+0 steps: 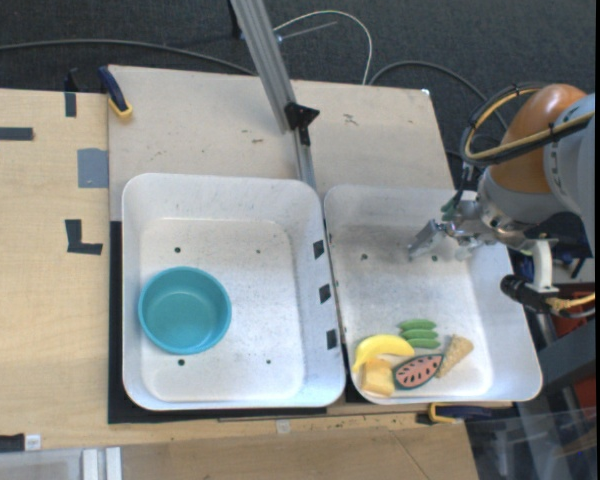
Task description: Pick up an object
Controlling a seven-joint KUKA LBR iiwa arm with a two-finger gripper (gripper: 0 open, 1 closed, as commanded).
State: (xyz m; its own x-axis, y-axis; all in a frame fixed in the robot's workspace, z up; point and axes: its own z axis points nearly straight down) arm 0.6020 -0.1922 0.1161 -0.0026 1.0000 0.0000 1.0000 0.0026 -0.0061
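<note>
A heap of toy food lies in the near part of the right bin [380,218]: a yellow banana [382,348], a green pea pod [418,328], a watermelon slice [417,372], an orange cheese piece [378,378] and a tan cone-like piece [457,350]. A teal bowl [185,310] sits at the near left of the left bin [220,193]. My gripper [428,240] hangs over the far right part of the right bin, well back from the food heap, with nothing seen between its fingers.
A slanted metal pole [270,53] runs from the top of the view down to the gap between the bins. Cables [330,23] loop on the dark floor behind the bench. A yellow-handled clamp [115,93] sits at the bench's far left corner.
</note>
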